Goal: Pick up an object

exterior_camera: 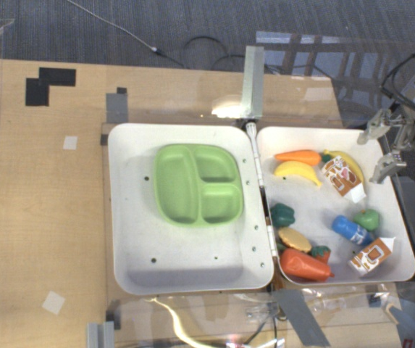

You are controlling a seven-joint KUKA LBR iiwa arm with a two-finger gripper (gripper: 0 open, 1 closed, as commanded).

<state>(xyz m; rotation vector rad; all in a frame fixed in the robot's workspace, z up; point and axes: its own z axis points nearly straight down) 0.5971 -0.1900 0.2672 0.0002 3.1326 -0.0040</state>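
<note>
The green divided tray lies in the left bin. In the right bin, the small printed carton rests at the far side, just left of the gripper, whose fingers are spread wide, holding nothing.

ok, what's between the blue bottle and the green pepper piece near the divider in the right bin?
In the camera view, only bare white bin floor lies between the blue bottle and the dark green pepper piece. The tan oval cookie sits just below that line.
</note>
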